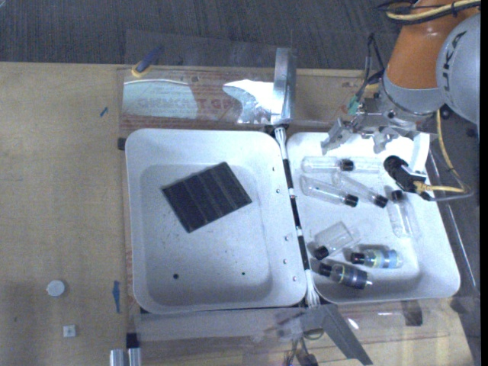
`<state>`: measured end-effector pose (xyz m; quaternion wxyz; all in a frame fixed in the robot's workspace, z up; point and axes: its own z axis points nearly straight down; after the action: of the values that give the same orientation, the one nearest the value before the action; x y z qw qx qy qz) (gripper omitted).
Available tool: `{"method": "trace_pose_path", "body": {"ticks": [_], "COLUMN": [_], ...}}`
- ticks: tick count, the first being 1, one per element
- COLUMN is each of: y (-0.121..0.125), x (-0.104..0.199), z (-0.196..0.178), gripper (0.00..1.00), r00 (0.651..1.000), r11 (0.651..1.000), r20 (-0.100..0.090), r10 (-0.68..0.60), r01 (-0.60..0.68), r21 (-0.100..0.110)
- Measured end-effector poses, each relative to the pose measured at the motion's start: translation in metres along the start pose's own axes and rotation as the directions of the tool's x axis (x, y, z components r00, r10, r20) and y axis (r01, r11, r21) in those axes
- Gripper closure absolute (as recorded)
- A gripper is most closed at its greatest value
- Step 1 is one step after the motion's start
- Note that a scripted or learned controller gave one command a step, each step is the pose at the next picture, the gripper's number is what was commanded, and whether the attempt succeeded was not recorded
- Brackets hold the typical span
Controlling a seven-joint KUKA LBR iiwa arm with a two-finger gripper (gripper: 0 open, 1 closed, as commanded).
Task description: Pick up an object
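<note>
My gripper (pixel 360 142) hangs over the back edge of the right bin (pixel 446 269), its two grey fingers spread open with nothing between them. Just below it lie several clear tubes with black caps: one (pixel 326 164) closest to the fingers, another (pixel 328 194) in front of that. A further clear tube (pixel 401 218) lies toward the right wall. Near the front sit a small bottle with a bluish middle (pixel 375 258) and a dark vial (pixel 345 275). A clear flat piece (pixel 336 235) rests between them and the tubes.
The left bin (pixel 145 273) holds a dark ribbed rectangular pad (pixel 207 196). Behind the bins stand a cardboard sheet with crumpled clear plastic (pixel 248 100) and an upright metal post (pixel 285 82). A yellow cable (pixel 446 191) trails off the arm at the right.
</note>
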<state>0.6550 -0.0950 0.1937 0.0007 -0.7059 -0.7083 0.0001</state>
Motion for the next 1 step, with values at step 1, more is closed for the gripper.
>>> {"method": "trace_pose_path", "body": {"ticks": [1], "y": [-0.0476], "x": [-0.0393], "z": [0.0282], "gripper": [0.00], "r00": [0.998], "r11": [0.998], "r20": [0.000], "r10": [-0.066], "r01": [0.066], "r21": [-0.001]}}
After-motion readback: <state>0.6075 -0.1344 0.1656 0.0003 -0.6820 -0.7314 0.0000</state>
